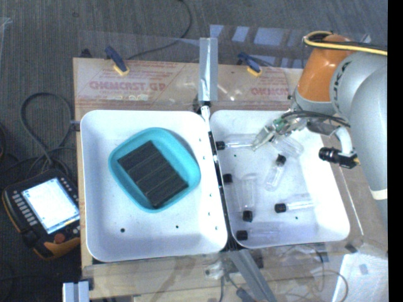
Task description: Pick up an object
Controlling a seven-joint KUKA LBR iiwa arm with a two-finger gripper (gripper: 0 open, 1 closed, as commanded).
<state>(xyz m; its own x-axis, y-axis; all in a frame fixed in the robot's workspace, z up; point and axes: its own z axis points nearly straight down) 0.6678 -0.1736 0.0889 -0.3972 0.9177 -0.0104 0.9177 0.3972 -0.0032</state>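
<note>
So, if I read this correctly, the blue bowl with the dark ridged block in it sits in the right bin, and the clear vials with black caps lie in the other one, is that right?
Not quite: the camera view shows the blue bowl with the dark ridged block in the left bin, not the right. The clear vials with black caps lie in the other one, the right bin.

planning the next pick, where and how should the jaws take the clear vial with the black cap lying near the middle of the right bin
Probably across the clear body of the vial, midway along, coming straight down from above. It lies flat, its long axis running toward the near wall of the right bin, black cap at the near end, so the jaws should close across its narrow width. Bare bin floor on both sides leaves room.
</note>
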